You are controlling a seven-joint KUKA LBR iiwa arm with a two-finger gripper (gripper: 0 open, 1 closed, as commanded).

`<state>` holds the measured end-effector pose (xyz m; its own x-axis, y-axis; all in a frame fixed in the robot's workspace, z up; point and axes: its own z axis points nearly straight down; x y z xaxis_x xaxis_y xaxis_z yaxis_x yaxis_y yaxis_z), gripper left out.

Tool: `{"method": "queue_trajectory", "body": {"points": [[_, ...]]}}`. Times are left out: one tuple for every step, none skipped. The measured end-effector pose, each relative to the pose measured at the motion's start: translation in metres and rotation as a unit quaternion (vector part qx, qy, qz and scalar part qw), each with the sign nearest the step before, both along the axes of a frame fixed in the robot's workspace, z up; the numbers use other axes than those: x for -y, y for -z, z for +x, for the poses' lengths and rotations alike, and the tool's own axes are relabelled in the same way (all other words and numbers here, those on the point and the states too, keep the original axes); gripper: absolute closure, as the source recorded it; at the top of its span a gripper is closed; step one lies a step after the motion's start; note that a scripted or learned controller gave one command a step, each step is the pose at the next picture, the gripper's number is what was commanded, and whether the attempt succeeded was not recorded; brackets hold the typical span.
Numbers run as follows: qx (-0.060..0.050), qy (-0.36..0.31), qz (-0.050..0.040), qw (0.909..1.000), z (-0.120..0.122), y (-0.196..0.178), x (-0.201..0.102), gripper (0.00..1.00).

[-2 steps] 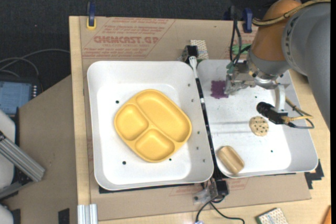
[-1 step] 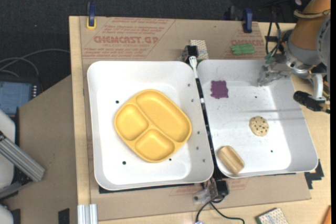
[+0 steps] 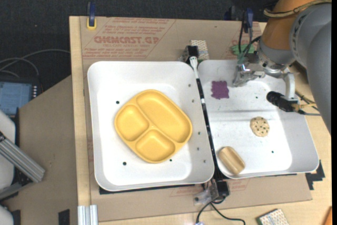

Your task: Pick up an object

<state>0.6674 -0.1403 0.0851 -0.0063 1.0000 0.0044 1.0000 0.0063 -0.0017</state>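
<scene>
My gripper hangs over the back of the right bin, reaching in from the right. Just left of it a small purple square piece lies flat on the bin floor, apart from the gripper. A round speckled cookie rests nearer the middle of that bin. At the bin's front left corner lies a tan wooden cylinder. Nothing shows between the gripper and the floor below it.
The left bin holds a yellow divided plate with three compartments. A black divider rail runs between the two bins. Brown cardboard lies behind the bins.
</scene>
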Motion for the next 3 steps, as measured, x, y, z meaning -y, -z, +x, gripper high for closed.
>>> {"method": "queue_trajectory", "body": {"points": [[0.003,0.006,-0.0052,1.0000,-0.002,0.000,0.090,1.00],[-0.001,0.000,0.0004,1.0000,-0.044,-0.012,-0.012,1.00],[0.004,0.001,-0.0023,1.0000,0.001,0.000,-0.044,1.00]]}}
